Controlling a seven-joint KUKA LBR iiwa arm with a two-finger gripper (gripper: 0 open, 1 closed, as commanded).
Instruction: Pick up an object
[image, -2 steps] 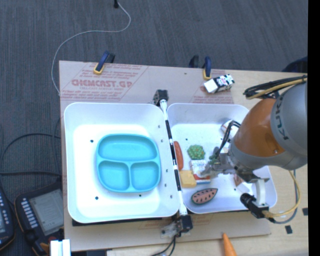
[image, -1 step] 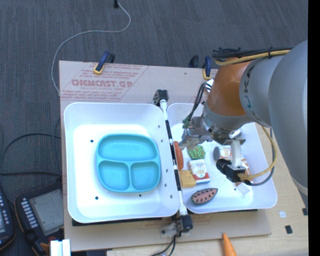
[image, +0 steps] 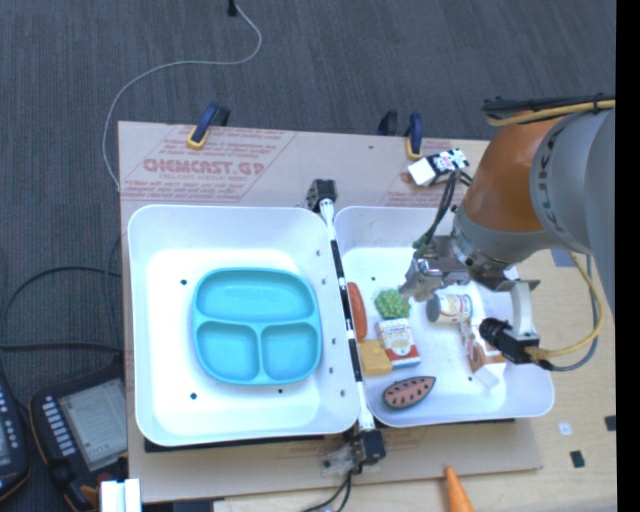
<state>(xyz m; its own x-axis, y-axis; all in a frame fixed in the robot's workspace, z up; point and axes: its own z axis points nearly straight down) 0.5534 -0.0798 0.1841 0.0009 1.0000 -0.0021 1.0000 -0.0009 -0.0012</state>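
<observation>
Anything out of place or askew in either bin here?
Nothing spilled or damaged. The blue divided tray sits flat in the left bin; the toy foods lie loosely in the right bin, the hot dog against the divider.

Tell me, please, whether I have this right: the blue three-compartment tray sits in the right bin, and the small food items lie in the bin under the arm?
Not quite. The camera view shows the blue three-compartment tray in the left bin, not the right one. The rest holds: the small food items, such as the watermelon slice, lie in the right bin, under the arm.
</observation>
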